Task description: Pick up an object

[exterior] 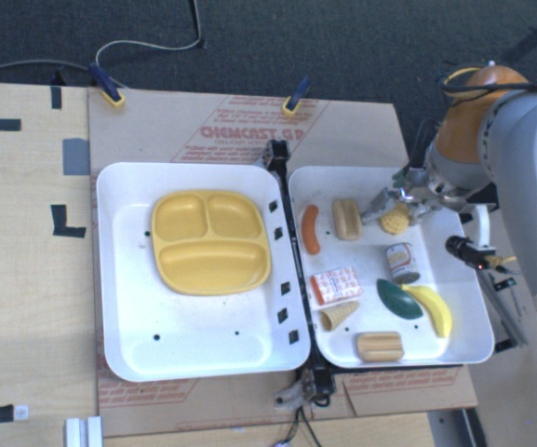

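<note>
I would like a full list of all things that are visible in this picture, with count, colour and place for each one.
bins: 2, white, side by side on the bench
divided plate: 1, yellow, in the left bin
sausage: 1, orange-red, right bin, near the divider
bread piece: 1, tan, right bin, beside the sausage
small yellow item: 1, yellow, right bin, at the gripper
can: 1, grey, right bin, middle
packet: 1, red and white, right bin
cone: 1, tan, below the packet
green item: 1, dark green, touching the banana
banana: 1, yellow, right bin
bread roll: 1, tan, right bin, front edge
clamps: 2, yellow and blue, on the cardboard's far edge
gripper: 1, grey, over the right bin
</note>
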{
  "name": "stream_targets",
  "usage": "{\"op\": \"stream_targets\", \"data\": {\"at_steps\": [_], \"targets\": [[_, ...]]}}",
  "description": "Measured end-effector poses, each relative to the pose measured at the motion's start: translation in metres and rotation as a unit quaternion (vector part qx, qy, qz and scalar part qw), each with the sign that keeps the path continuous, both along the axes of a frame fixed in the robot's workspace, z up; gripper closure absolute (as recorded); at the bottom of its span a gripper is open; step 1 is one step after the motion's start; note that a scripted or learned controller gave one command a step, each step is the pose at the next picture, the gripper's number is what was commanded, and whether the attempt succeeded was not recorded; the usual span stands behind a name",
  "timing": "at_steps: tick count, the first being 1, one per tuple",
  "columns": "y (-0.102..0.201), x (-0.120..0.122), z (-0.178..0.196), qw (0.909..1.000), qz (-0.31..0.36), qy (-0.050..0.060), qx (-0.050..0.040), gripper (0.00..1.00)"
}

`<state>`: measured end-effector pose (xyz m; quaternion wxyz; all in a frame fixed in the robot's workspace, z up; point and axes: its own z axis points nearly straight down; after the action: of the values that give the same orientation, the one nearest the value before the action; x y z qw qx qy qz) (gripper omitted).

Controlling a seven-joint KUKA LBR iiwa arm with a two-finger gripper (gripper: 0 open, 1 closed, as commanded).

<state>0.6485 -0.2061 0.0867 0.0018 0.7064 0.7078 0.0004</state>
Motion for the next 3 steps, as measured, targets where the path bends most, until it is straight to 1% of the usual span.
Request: {"op": "stream_targets", "data": {"at_steps": [1, 2, 3], "targets": [[0.046, 0.021, -0.001, 1.0000, 0.000, 0.000, 0.0007, 0.00], [0.047, -0.021, 0.000, 1.0000, 0.000, 0.000, -0.0002, 0.00], [0.016, 0.021, 0.000, 1.0000, 0.000, -0.001, -0.0003, 0.00]]}}
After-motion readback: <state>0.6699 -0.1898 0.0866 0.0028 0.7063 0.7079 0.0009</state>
